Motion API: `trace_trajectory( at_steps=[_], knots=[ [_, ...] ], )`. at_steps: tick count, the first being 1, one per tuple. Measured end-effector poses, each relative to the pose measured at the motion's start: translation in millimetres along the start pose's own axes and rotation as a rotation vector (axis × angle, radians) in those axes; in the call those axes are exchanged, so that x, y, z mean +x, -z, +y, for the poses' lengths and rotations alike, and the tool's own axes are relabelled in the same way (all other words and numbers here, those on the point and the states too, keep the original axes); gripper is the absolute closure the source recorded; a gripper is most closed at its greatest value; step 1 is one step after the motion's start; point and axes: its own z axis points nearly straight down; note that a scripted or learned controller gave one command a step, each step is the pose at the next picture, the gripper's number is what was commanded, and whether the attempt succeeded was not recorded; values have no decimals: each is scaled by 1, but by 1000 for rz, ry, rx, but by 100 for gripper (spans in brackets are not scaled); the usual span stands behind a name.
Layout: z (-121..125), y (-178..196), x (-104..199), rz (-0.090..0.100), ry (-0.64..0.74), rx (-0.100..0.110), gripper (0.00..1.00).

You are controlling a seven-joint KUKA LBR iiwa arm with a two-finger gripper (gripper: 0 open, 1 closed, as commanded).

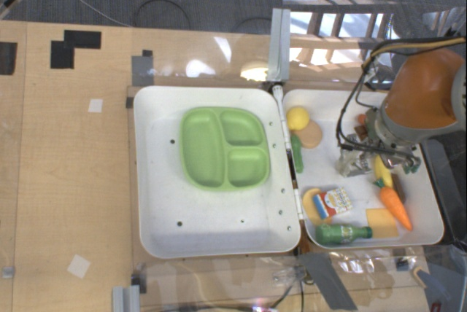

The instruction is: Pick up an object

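Bins sit side by side on the bench, and my gripper (357,161) is low inside the right-hand shallow white bin (436,230), near its middle, under my grey wrist with the orange band (423,88). Whether my gripper is spread or closed I cannot tell; it is a blur of metal from this slant, and nothing clearly sits in it.

Objects lie all around me. Just to my right is a small yellow piece (382,170), and below it an orange plastic carrot (395,206), tip pointing down and right. A yellow wedge-shaped block (382,220) lies beside the carrot near the bin's front wall. To my lower left is a small red-and-white packet (336,201) resting on a yellow-orange piece (314,205), and a green bottle (344,233) lies on its side along the front edge. Further left, by the dividing wall, are a yellow ball (297,117) and a tan round disc (311,135), touching.

The left-hand white bin (160,230) holds a green divided plate (223,147).
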Motion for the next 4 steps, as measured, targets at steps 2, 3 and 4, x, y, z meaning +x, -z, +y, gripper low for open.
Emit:
trace_trajectory(
  at_steps=[2, 3, 4],
  knots=[
    [-42, 0, 20, 3, 167, 2, 0],
    [-1, 1, 11, 1, 218, 3, 0],
    [-49, -2, -21, 3, 89, 3, 0]
  ],
)
